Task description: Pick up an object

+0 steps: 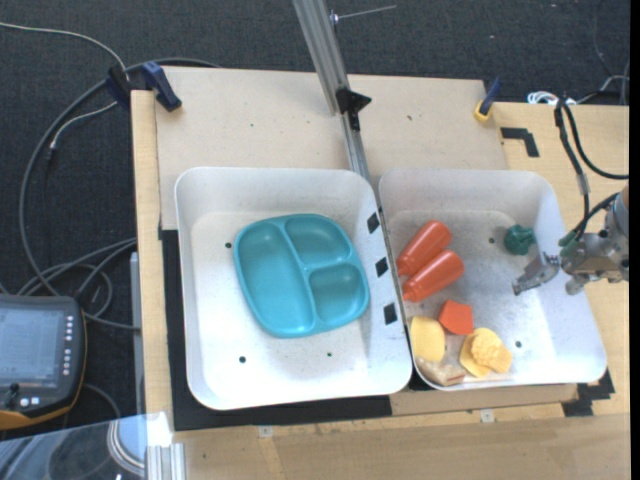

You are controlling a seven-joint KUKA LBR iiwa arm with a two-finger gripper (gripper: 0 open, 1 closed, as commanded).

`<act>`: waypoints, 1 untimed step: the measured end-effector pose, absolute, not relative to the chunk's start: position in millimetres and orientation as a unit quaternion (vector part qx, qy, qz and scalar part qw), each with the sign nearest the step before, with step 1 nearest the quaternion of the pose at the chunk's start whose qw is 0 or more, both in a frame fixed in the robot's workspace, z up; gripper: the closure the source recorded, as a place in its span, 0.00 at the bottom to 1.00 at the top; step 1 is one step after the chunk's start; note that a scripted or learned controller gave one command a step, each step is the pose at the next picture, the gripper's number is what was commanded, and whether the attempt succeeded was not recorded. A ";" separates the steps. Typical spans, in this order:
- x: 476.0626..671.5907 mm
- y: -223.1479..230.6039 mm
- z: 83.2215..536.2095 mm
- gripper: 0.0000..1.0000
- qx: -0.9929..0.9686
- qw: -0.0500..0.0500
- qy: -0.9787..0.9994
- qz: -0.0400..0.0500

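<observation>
Reaching in from the right, my gripper [545, 273] hung over the right-hand edge of the right bin [560, 218]; I could make out metal fingers pointing left, but I could not tell how far apart they stood, and I saw nothing between them. Close to the gripper, up and to its left, a small dark green object [519, 238] sat on the bin floor. Further left in that same bin, two orange-red pieces [430, 261] lay side by side at a slant, near the wall shared with the other bin. Below them were a small red-orange block [457, 317], a pale yellow piece [428, 340] and a bumpy yellow-orange piece [487, 351], bunched together in the near left corner, the yellow ones touching or nearly so.

Over in the left bin [200, 298] I saw one teal divided plate [300, 274] with three compartments, lying flat on the floor and turned at an angle to the walls.
</observation>
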State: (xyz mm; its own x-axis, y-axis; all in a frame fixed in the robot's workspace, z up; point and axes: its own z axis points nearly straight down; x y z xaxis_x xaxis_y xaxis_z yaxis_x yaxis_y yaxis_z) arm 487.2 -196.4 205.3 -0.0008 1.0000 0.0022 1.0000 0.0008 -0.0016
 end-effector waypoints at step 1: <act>487.3 -196.4 205.3 0.00 -0.707 0.001 -0.707 0.000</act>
State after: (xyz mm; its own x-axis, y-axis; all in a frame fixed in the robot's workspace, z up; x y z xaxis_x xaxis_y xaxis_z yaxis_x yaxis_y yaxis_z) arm 487.3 -196.4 205.3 -0.0006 1.0000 0.0021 1.0000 0.0006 -0.0012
